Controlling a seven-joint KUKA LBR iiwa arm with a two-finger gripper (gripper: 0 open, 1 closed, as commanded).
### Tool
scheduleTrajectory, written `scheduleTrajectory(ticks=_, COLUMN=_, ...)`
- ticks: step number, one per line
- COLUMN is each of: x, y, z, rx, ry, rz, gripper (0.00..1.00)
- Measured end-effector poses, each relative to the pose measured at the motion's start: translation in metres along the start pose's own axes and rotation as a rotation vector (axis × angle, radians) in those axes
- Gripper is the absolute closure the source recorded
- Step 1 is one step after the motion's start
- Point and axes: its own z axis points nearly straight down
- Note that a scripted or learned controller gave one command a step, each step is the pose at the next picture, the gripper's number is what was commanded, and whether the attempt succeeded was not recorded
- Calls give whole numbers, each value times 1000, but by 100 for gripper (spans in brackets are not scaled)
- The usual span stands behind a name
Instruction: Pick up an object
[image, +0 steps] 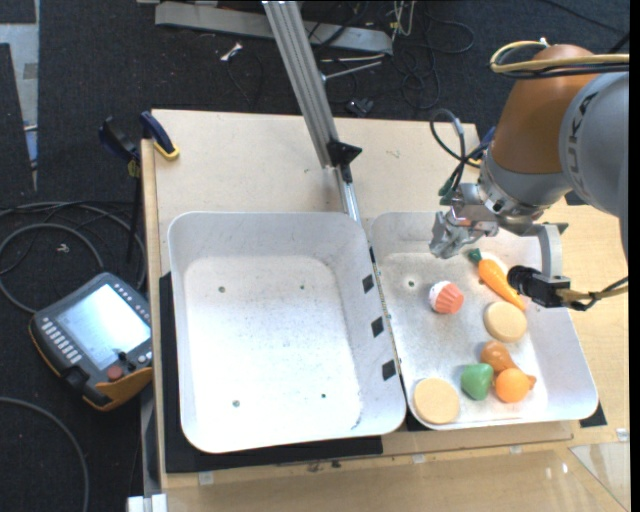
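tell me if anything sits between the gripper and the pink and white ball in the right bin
Nothing visible does. The gripper hangs over the far end of the right bin, and only bare bin floor lies between it and the pink and white ball. The carrot lies off to the side.

A teach pendant is seen on the dark floor left of the bench; cables are strewn beside it.
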Motion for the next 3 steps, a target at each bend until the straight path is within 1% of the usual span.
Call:
scheduleTrajectory(ticks=1, x=55, y=-10, z=6, rx=2, ry=0, rz=0, gripper=100)
scheduleTrajectory(ticks=2, x=113, y=-17, z=-11, rx=-3, ry=0, rz=-2, gripper=100)
scheduleTrajectory(ticks=3, x=163, y=-30, z=-18, rx=-1, ry=0, rz=-1, gripper=100)
